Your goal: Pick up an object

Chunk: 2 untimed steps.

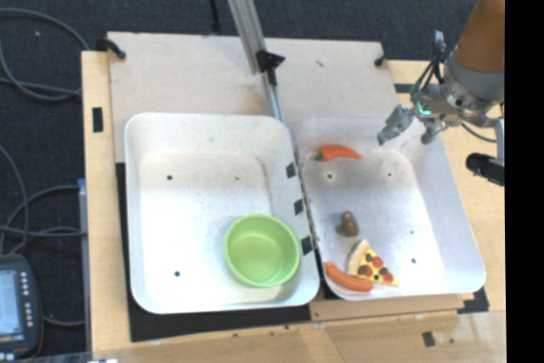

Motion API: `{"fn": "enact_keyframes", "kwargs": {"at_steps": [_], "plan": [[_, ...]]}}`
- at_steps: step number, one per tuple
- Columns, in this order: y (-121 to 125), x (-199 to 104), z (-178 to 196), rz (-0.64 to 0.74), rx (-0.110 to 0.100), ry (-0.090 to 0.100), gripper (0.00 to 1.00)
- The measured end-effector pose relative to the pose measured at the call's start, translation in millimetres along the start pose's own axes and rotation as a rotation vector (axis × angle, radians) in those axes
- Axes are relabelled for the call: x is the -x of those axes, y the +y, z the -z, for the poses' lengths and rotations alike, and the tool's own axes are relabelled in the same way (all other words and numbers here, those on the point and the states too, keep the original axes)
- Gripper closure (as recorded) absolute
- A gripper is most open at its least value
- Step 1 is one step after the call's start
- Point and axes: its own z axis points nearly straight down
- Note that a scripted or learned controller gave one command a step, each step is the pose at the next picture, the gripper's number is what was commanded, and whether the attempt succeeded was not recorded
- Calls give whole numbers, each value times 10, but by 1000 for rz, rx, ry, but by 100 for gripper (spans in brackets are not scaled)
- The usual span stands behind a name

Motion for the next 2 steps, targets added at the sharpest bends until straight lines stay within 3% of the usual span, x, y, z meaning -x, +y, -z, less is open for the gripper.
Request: {"fn": "enact_keyframes", "kwargs": {"at_steps": [2], "plan": [[-196, 50, -1107, -6, -5, -1, 0]]}}
